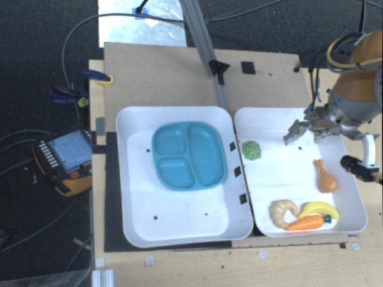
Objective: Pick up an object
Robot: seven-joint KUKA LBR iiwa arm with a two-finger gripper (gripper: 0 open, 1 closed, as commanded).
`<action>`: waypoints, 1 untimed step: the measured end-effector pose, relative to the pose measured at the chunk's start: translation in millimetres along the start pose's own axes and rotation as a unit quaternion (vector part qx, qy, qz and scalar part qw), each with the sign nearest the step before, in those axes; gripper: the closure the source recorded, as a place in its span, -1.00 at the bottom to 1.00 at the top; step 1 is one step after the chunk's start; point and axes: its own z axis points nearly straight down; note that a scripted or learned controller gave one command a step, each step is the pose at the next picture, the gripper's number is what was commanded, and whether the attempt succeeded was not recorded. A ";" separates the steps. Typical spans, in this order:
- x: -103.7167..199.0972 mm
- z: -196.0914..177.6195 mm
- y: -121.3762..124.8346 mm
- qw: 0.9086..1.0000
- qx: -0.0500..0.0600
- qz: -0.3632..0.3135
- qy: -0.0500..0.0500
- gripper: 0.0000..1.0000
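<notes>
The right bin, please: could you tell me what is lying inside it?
Inside the right bin lie a green ball, an orange drumstick, a croissant, a banana and a carrot. The pincer covers part of the floor.

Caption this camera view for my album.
Robot gripper hovers over the right bin of toy food, nothing held.

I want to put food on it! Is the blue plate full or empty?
Empty: the blue divided plastic plate shows three bare compartments in the left white bin.

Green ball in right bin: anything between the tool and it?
Nothing visible. The tool hangs over the right bin, and bare white floor lies between it and the green ball. The other toys sit at the bin's near end.
</notes>
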 end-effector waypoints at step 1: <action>2.9 60.2 -7.1 1.000 0.001 0.003 0.000 -1.00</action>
